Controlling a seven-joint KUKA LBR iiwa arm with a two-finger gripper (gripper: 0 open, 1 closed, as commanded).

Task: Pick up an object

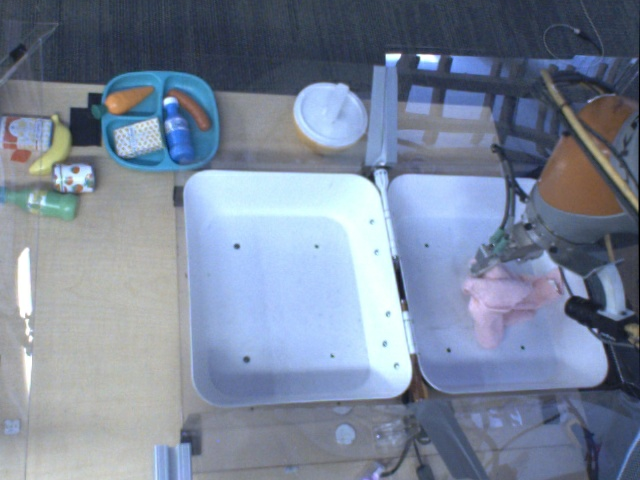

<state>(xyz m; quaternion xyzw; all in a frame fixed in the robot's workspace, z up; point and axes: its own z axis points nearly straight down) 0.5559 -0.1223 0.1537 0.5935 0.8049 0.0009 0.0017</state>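
tool: the tool (pixel 497 256) sat low over the right bin, at the upper left edge of the pink cloth; whether it was apart or together could not be told from this angle.
arm: the grey arm (pixel 585 183) with its orange band came in from the right, over the right bin's far corner.
pink cloth: a crumpled pink cloth (pixel 507 301) lay on the floor of the right bin, just under and beside the tool; touching could not be told.
right bin: the white right bin (pixel 450 358) held the cloth toward its right half.
left bin: the white left bin (pixel 285 288) stood just beside the right one, their rims meeting along the middle.
white lidded cup: a white lidded cup (pixel 331 116) stood on the desk behind the seam of the two bins.
blue tray: a blue divided tray (pixel 205 128) rested on the desk at the far left, holding a carrot (pixel 130 99), a blue bottle (pixel 178 131), a hot dog (pixel 194 111) and a speckled cracker-like square (pixel 136 138).
banana: a banana (pixel 55 146) lay left of the tray, against a small carton (pixel 24 134).
can: a small can (pixel 74 177) lay on its side below the banana.
green bottle: a green bottle (pixel 42 203) lay flat near the can.
desk: the wooden desk (pixel 95 318) carried all of these.
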